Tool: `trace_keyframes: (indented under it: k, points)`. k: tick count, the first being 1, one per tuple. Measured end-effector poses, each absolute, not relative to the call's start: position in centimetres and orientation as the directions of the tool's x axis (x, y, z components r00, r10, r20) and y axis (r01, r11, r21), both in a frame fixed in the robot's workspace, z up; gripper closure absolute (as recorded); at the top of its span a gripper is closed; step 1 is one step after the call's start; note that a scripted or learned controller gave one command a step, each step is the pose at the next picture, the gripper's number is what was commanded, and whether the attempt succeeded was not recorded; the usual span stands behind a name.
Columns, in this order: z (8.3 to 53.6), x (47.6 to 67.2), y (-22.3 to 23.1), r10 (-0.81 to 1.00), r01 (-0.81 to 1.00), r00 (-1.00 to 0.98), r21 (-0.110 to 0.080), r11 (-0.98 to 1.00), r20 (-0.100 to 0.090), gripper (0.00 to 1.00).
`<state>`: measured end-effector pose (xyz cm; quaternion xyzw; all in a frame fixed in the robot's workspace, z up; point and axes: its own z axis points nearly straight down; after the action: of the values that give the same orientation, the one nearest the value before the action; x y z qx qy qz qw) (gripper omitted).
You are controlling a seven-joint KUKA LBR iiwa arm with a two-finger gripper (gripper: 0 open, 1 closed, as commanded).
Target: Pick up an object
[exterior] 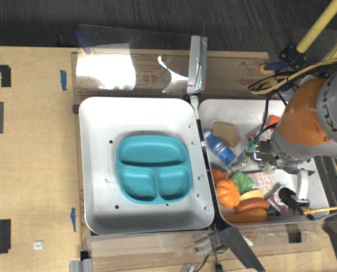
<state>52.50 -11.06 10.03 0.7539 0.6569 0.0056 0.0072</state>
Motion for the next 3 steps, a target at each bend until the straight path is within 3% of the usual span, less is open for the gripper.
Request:
trace_keyframes:
  k: [2,3]
  points:
    - [8.6,63.9,-11.3,0.999,0.999,0.054,0.004,-0.054,0.000,0.00]
    - [9.8,64.1,-11.3,0.999,0.999,0.051,0.008,-0.051,-0.002,1.00]
